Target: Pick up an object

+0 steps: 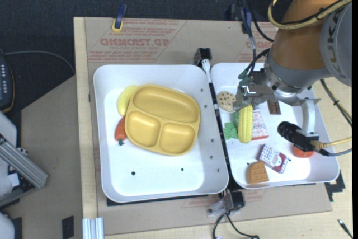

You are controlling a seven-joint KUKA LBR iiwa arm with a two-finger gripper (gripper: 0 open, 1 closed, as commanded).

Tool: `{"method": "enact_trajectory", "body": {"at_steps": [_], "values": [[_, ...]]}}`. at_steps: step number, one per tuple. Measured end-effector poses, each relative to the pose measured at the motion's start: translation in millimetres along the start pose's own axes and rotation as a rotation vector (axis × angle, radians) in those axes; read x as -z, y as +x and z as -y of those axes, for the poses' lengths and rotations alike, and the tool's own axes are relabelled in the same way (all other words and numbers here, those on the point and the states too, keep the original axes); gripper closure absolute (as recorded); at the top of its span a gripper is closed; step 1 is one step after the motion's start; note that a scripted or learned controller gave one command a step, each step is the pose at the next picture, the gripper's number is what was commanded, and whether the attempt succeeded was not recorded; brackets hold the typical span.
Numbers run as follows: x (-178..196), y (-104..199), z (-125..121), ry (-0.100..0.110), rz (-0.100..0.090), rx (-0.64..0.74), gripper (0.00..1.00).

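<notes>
While the grey arm (313,25) with its orange band reaches in from the right, its gripper (246,99) hangs low over the right bin (324,168), directly above the top end of a yellow corn cob (244,124); whether it is clenched or released cannot be told from this slanted view, and nothing can be seen clamped in it. That corn cob lies upright along the bin's left part, with a small green piece (230,131) just beside it on the left and a red-and-white packet (259,125) touching its right side. A round speckled cookie (226,100) sits near the bin's upper left, just beside the gripper. Lower down lie a small patterned carton (273,157) and a brown biscuit-like piece (258,172) — near each other, but apart. Over in the left bin (112,165) rests a yellow divided tray (162,119), turned at an angle, covering most of a yellow item (125,99) and an orange-red carrot-like toy (120,130) at its left edge.
</notes>
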State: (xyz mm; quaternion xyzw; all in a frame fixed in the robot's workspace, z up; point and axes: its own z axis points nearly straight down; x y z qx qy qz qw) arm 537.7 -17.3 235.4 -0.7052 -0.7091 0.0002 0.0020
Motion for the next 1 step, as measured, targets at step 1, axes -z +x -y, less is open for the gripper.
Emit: {"method": "enact_trajectory", "body": {"at_steps": [1], "values": [[-13.6,47.6,5.8,0.001,0.000,0.000,1.00]]}}
